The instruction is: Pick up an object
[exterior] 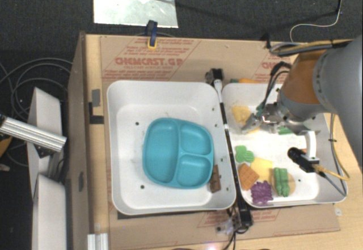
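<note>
Camera view, gripper [253,123] hanging low in right bin [320,189], finger state unclear, pale yellow object [241,113] lying just beside it, teal divided plate [178,152] sitting in left bin [122,130].

The arm [334,81] was cut off by the right edge. Its wrist hid part of the right bin [326,189]. The pincer [256,123] was too blurred to read.
</note>
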`<state>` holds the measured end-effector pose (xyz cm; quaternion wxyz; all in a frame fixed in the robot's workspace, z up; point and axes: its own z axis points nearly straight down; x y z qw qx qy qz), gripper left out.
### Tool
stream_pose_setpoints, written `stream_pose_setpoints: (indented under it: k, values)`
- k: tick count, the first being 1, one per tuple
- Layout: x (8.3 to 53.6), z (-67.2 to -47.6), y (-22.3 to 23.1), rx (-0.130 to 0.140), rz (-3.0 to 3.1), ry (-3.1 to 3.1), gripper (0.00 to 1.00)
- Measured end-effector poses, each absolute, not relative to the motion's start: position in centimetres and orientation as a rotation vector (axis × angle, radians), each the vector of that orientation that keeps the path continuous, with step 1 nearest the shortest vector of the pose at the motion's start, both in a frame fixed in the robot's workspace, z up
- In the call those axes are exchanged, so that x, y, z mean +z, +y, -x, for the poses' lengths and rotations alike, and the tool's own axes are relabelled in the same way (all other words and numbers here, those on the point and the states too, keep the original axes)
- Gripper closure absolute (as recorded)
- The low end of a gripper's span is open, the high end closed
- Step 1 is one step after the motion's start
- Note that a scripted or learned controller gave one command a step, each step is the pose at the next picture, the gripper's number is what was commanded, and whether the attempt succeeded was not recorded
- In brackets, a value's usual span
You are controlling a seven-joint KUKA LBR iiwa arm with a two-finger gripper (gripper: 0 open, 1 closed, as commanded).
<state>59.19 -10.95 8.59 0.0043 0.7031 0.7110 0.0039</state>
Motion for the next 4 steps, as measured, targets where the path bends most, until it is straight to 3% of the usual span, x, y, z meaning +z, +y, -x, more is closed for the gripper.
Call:
stream_pose_setpoints:
  k: [1, 2, 3, 4]
  values:
    - [8.7, -67.3, -14.6, 0.008, -2.207, 2.221, 0.00]
    - [14.1, -63.5, -8.7, 0.007, -2.209, 2.230, 0.00]
    - [8.1, -65.1, -8.6, -0.001, -2.215, 2.229, 0.00]
    - [8.4, -63.8, -9.4, -0.001, -2.221, 2.221, 0.00]
